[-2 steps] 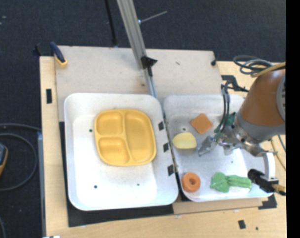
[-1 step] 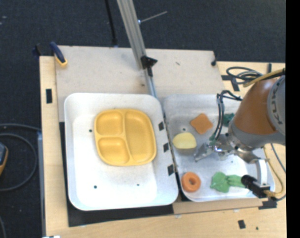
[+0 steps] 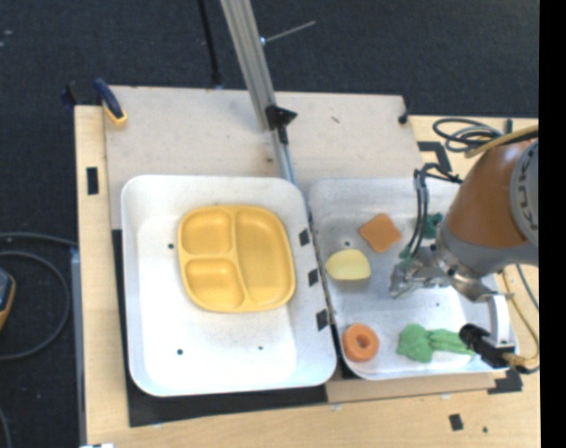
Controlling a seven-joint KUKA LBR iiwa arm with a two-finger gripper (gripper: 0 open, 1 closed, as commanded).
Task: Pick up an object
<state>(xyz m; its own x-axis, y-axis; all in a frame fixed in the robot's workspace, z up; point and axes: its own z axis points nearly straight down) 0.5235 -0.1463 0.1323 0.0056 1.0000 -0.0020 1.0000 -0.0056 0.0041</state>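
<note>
The right bin (image 3: 339, 199) holds an orange flat piece (image 3: 380, 232) near its middle back. A pale yellow rounded piece (image 3: 347, 266) lies at its left side. At the front sit an orange ring (image 3: 360, 342) and a green broccoli-like toy (image 3: 431, 342). My gripper (image 3: 404, 278) hangs low over the bin's middle, right of the yellow piece and below the orange flat piece, with nothing seen between its fingers.
The left bin (image 3: 143, 343) carries a yellow divided plate (image 3: 236, 257). A metal pole (image 3: 255, 59) slants up from between the bins. Cables run along the right edge beside the arm (image 3: 488, 213).
</note>
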